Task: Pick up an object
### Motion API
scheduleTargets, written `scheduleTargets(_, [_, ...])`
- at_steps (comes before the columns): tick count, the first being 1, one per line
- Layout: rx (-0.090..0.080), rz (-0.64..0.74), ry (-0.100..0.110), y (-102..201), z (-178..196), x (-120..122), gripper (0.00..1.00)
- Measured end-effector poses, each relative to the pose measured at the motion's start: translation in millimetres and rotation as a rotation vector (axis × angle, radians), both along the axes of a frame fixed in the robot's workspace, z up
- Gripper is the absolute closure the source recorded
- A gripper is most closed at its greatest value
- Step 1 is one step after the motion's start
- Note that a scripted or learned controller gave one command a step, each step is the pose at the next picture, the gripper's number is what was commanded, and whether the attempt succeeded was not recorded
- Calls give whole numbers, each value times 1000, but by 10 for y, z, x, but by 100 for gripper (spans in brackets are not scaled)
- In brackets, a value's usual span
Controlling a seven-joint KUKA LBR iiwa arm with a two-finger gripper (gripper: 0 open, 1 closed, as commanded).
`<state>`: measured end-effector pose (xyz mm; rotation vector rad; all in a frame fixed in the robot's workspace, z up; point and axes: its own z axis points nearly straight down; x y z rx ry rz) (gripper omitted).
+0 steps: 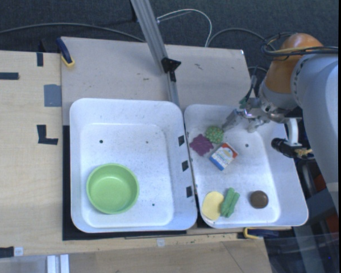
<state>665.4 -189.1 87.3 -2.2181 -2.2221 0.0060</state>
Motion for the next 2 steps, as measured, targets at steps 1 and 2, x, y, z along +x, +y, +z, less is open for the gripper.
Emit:
scheduleTargets(1, [-1,3,-1,6,114,7,100])
scheduleTargets(2, [0,0,-8,-38,565,-15,100])
